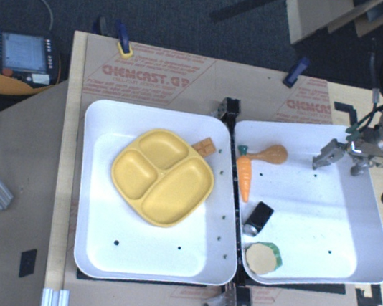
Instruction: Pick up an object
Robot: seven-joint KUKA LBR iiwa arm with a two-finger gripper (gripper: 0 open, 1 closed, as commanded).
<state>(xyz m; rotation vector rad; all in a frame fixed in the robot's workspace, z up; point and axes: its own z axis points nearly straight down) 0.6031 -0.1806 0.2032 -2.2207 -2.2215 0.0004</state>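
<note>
Counter [66, 164]: tan board top, red print along the far edge. Two shallow white bins sit directly on it, side by side, touching at the middle: left bin [91, 233], right bin [352, 234]. Blue clamps on the far edge [125, 42] and [295, 70].

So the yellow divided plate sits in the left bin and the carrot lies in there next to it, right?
Not quite. The yellow divided plate is in the left bin, but the carrot lies in the right bin, along its left wall near the wooden spoon. The camera view shows this.
</note>
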